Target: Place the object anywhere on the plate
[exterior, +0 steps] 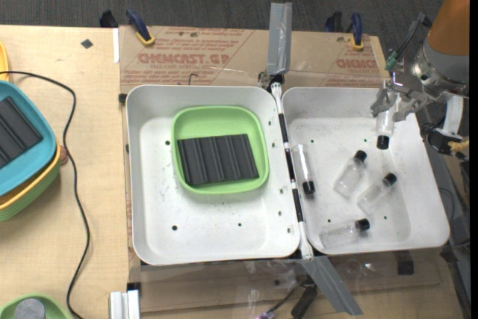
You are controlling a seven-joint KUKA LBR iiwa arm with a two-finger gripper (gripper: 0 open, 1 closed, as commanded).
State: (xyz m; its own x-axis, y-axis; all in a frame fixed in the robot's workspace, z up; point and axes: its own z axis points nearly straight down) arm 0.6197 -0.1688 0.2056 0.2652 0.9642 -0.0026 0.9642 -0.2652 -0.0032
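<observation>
Starting on the left, there's a stack of teal and green plastic trays (22,149) parked on the wooden surface (75,250), well apart from the bins, so I'd guess they're just spares. A black cable (71,160) snakes past them.

Next is the left white bin (149,228), and sitting roughly in its middle is the light green square plate (183,123) with a dark ribbed mat (218,159) lying flat inside it. That's the drop target, and being central it gives plenty of margin on all sides.

A strip of grey tape (279,41) holds the seam where the two bins meet.

The right white bin (418,228) has the clear plastic vials with black caps (349,174) scattered about, all lying on their sides, one (302,168) right up against the divider wall.

Far right, the grey arm with the orange band (455,26) comes in over the bin's upper corner. Its pincer (384,132) looks clamped on one small clear vial (384,129), which hangs cap-down, off the bin floor. So the object's lifted but over the wrong bin; my read is it has the whole carry leftward to the plate left to do. It looks like a thin grip on a slick tube, so it could slip.
</observation>
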